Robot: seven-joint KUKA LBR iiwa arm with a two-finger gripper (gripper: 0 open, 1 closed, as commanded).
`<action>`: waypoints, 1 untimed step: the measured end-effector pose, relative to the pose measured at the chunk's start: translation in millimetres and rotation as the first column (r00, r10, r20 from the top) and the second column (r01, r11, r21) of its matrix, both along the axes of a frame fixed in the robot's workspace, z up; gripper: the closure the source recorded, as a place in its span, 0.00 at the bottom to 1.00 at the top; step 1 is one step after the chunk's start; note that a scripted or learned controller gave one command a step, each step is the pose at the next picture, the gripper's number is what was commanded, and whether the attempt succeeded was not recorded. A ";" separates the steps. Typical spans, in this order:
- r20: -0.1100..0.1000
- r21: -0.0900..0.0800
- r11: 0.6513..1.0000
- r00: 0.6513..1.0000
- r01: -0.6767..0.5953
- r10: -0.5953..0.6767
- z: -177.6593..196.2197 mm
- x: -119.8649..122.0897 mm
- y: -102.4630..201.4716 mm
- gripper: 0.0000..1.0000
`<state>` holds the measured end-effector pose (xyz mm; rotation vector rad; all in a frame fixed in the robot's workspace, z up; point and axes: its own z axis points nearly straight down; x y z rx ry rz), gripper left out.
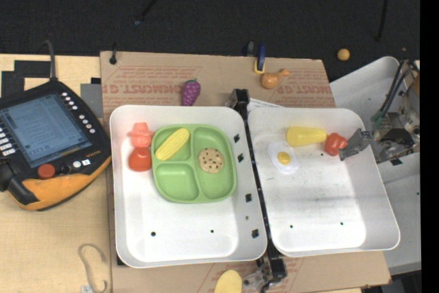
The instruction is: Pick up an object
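The right bin (322, 216) holds a yellow wedge-like toy (305, 136), a small red toy (335, 143) just to its right, and a fried-egg toy (282, 159). My gripper (357, 143) hangs low over this bin's right side, close beside the red toy, and nothing shows in its grasp. In the left bin (178, 237) a green divided plate (182, 185) carries a corn cob (171, 143) and a cookie (210, 160). A pink and red toy (140, 146) stands left of the plate.
A teach pendant (48, 141) lies on the bench at the left. Purple grapes (191, 91), an orange gourd-shaped toy (273, 78) and a blue clamp (260, 60) sit on the cardboard behind the bins. A yellow toy (228, 281) lies at the front edge.
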<state>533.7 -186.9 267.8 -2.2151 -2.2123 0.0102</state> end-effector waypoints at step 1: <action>0.012 -0.003 1.000 1.000 -0.002 0.002 6.0 1.9 -0.3 0.00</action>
